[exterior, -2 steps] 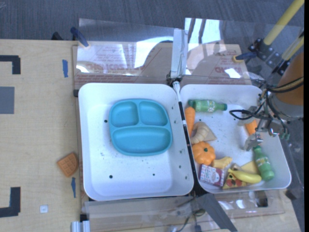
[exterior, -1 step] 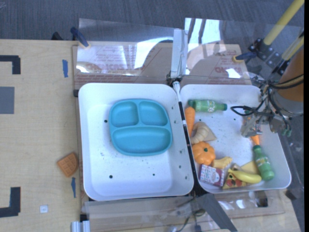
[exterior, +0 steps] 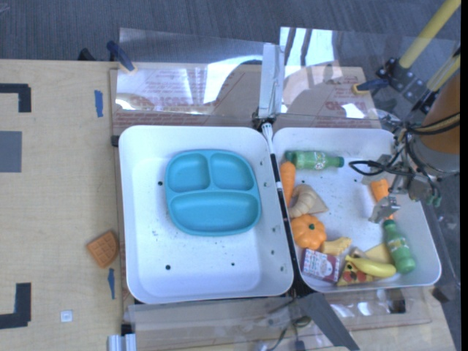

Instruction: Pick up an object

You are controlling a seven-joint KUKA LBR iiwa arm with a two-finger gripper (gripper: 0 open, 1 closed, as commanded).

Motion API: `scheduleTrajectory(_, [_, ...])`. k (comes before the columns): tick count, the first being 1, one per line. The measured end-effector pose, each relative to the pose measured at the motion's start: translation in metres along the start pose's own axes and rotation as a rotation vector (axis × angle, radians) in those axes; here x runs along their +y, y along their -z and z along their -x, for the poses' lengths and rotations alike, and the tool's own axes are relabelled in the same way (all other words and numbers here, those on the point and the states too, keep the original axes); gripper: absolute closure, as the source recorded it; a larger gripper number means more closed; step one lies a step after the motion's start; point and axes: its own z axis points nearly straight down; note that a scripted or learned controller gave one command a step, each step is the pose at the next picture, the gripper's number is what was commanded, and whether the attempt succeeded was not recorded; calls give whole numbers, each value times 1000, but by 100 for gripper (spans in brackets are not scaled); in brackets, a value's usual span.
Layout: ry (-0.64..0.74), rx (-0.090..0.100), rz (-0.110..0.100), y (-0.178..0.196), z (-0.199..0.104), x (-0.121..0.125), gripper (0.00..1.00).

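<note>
Orange toy piece (exterior: 379, 189), small and blunt, sits at the right side of the right bin (exterior: 344, 139), just under the pincer (exterior: 385, 209); whether the pincer is wide, narrow or gripping cannot be told from this slanted view; the green bottle (exterior: 398, 246) lies just nearer, its long axis running near to far with the cap toward the pincer; the orange piece is too small to give a clear axis; a descent could nudge the bottle or catch the bin wall, since both crowd the target; a blue divided plate (exterior: 213, 192) rests in the left bin (exterior: 146, 225) on the desk (exterior: 51, 196).
</note>
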Motion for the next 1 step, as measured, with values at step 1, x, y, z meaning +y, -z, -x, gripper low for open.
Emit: scheduleTrajectory(1, [-76,11,2,-14,8,-1,0])
